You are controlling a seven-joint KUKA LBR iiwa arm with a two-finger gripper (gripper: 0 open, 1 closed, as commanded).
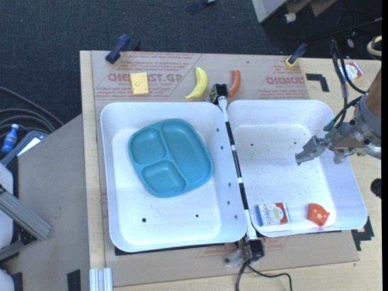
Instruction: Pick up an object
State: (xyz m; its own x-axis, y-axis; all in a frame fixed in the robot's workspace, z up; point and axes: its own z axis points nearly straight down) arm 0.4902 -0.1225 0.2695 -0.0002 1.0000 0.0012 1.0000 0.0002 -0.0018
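Observation:
My gripper (pixel 307 153) hangs over the middle of the right bin (pixel 267 117), reaching in from the right, and I see nothing held in it. Near that bin's front wall lie a small white packet with red and blue print (pixel 271 214) and a small red object (pixel 317 214), both below the gripper and apart from it. A blue divided plate (pixel 170 157) lies flat in the left bin (pixel 121 217).
On the bench behind the bins lie a yellow banana (pixel 197 83), an orange-red sausage-shaped piece (pixel 234 82) and a yellow square block (pixel 139 84). A black divider strip (pixel 233 156) runs between the bins. Cables trail by the arm at the right.

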